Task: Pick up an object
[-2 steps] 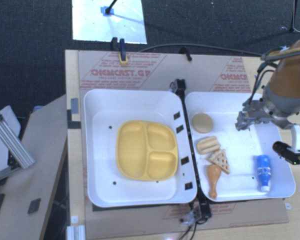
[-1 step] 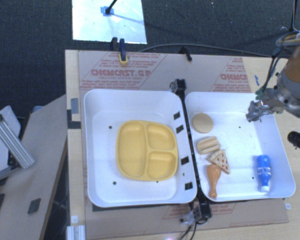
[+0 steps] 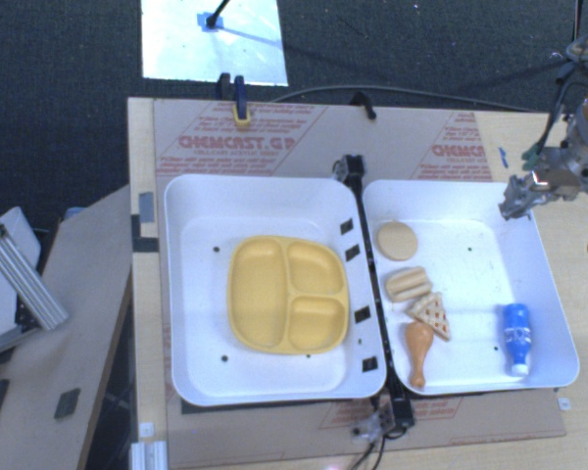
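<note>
Drumstick (image 3: 418, 352) lay at the near rim of the right bin (image 3: 554, 292), well down and to the left of the claw (image 3: 522, 198) in the view, with the waffle wedge (image 3: 432, 315) just past it and the bread roll (image 3: 408, 283) touching that wedge's far side. We saw the blue bottle (image 3: 515, 337) lying on its side almost straight below the claw, apart from the other pieces and close to the bin's right wall. Farther back sat the round cookie (image 3: 397, 240), left of the claw and the nearest to its level in the picture. The claw itself hung over the far right corner of that bin with nothing gripped; we could not tell how far its fingers stood apart at this size.

We judged the step to be the approach, with no piece yet chosen. The bottle looked the cleanest target, since it had free space on both long sides; we would have turned the fingers across its narrow body and come straight down, minding the wall. The clustered roll, wedge and drumstick risked a nudge or a double catch. The yellow divided plate (image 3: 287, 295) in the left bin (image 3: 196, 213), far left of the claw, seemed too wide and flat.
</note>
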### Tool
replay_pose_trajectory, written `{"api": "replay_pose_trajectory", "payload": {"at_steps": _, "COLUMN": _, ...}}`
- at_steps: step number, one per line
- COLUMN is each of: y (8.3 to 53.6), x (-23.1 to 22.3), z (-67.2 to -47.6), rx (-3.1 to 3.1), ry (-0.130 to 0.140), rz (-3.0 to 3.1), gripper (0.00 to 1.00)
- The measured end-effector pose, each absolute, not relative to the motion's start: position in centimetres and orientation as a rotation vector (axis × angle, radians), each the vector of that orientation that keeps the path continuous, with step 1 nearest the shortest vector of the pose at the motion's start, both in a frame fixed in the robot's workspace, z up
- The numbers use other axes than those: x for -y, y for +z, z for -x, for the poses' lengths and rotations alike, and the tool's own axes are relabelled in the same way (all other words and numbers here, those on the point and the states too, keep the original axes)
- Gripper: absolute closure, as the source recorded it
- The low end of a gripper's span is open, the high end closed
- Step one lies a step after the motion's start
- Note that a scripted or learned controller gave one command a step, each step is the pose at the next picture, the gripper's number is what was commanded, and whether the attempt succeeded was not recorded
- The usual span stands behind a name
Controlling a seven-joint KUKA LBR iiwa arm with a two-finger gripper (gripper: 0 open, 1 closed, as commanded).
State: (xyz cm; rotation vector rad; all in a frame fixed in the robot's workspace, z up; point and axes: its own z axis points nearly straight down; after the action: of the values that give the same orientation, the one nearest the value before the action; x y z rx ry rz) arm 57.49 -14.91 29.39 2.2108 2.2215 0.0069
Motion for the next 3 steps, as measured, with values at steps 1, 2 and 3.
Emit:
{"api": "replay_pose_trajectory", "payload": {"at_steps": 1, "y": 28.0, "x": 8.9, "z": -57.8, "rx": -2.232, "ry": 0.005, "rz": -2.210, "gripper": 1.00}}
{"api": "replay_pose_trajectory", "payload": {"at_steps": 2, "y": 26.2, "x": 3.6, "z": -59.1, "rx": -2.233, "ry": 0.004, "rz": -2.211, "gripper": 1.00}}
{"api": "replay_pose_trajectory", "payload": {"at_steps": 3, "y": 25.7, "x": -1.4, "z": -58.8, "rx": -2.233, "ry": 0.003, "rz": -2.211, "gripper": 1.00}}
